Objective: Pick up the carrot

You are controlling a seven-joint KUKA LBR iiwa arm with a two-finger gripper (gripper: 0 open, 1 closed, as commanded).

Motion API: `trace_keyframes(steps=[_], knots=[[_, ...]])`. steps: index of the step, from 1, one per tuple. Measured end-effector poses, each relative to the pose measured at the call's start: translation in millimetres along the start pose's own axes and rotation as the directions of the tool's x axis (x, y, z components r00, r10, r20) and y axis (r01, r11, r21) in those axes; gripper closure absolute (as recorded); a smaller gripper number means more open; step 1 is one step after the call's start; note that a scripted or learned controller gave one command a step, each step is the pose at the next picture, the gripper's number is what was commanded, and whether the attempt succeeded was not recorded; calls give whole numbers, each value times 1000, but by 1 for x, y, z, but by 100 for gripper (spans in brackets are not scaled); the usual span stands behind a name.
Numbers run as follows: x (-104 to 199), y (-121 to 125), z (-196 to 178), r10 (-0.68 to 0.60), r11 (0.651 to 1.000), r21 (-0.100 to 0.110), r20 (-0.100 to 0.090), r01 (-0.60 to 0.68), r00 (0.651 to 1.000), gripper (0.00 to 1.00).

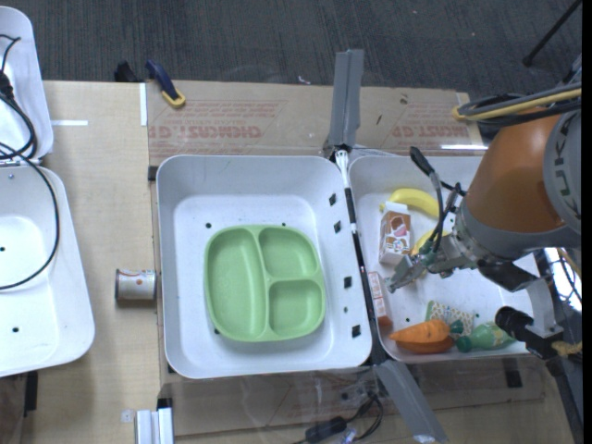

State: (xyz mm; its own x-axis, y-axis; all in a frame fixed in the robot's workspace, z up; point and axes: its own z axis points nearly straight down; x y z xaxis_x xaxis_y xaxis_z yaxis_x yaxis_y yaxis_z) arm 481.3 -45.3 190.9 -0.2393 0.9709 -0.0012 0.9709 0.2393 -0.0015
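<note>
The orange carrot (424,336) lies near the front edge of the right bin (481,294), its green top pointing right. My gripper (405,274) hangs over the bin's left half, above and slightly left of the carrot and apart from it. It sits just below a small white and red carton (396,234). Nothing shows in its grasp. The arm's orange band (518,183) covers the bin's right side.
A yellow banana (413,200) lies at the back of the right bin, behind the carton. A green toy vegetable (483,339) rests right of the carrot. The left bin (185,248) holds a green divided plate (265,283). A small can (136,285) lies on the bench to its left.
</note>
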Motion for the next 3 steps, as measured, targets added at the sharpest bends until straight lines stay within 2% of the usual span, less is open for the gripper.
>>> trace_keyframes(steps=[1,2,3], knots=[[-7,3,0,-32,999,0,0,32,999,0],[-59,-19,100,1,1000,1,-2,-1,1000,0],[-64,-20,100,-382,924,0,-2,382,924,0]])
